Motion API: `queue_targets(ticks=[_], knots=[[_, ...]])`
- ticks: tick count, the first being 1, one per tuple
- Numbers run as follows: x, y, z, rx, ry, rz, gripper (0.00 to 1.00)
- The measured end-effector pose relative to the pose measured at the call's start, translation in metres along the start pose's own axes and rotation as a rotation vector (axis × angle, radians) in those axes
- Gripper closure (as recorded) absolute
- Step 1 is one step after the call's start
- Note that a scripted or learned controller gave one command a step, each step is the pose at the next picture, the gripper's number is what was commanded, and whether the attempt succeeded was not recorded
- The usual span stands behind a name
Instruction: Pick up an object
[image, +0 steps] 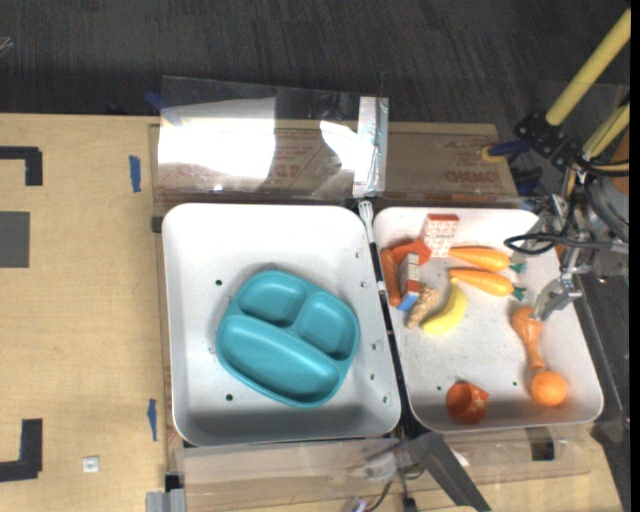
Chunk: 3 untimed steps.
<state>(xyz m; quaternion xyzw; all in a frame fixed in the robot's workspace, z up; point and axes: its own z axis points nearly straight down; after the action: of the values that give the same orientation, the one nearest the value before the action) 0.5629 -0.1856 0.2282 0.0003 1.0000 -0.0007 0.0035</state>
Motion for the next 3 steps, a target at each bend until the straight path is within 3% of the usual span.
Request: queue_targets(ticks=[1,2,3], knots=[[-0.034,-0.013,0.138,0.003,-0.009,-0.015,0.0],[-0.026,0.009,0.14,0.0,-0.003,0.031,0.0],[-0.031,0.01,0.125,0.003,-0.017,0.029,1.0]])
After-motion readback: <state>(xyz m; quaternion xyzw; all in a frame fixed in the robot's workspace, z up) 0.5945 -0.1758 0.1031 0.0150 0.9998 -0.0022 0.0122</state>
